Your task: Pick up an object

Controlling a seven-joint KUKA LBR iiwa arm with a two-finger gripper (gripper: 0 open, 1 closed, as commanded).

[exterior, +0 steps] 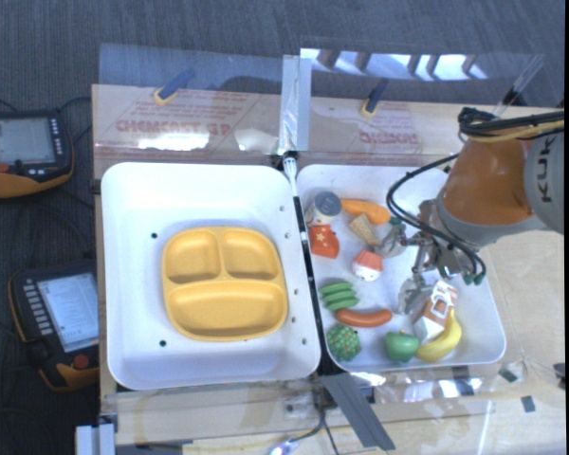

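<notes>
Toy groceries crowded in the right bin [493, 335]: milk carton [439, 308] against banana [440, 341] near the front right corner, green apple [401, 346], hot dog [362, 318], broccoli [342, 342] along the front edge. Gripper [416, 290] poised just over the carton, grasp impossible to tell. Yellow divided plate [225, 282] centred in the left bin [133, 216].

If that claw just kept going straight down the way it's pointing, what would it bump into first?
Most likely the small carton lying just under the gripper, next to the banana. Depth is hard to judge from above, so that's a best guess.
</notes>
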